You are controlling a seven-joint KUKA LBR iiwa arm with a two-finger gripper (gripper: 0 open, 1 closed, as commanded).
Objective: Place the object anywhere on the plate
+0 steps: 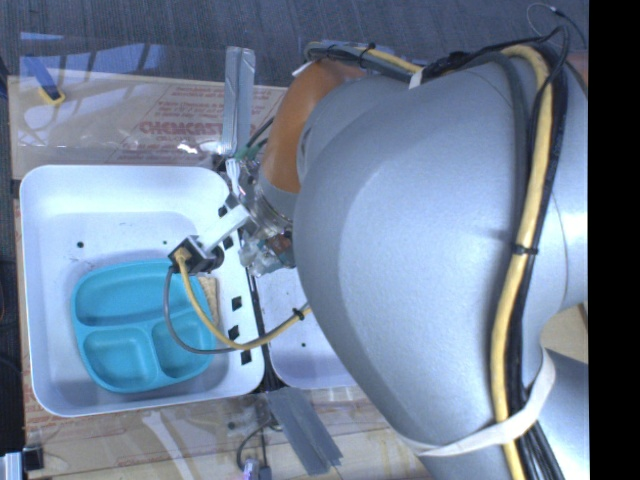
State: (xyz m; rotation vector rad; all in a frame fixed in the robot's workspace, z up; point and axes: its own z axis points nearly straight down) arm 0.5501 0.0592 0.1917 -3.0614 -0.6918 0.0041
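Note:
A light blue divided plate (pixel 125 333) lies in the left white bin (pixel 60 208), toward its front. A small tan object (pixel 208 289) shows at the plate's right edge, partly behind a yellow cable; I cannot tell whether it rests on the plate or beside it. My gripper (pixel 262 248) hangs over the wall between the two bins, just right of the tan object, mostly hidden under the wrist. Nothing shows between its fingers.
The big grey arm covers almost all of the right bin (pixel 300 363). A clear plastic sheet (pixel 130 118) lies behind the bins. A grey upright strip (pixel 238 98) stands at the left bin's back right corner.

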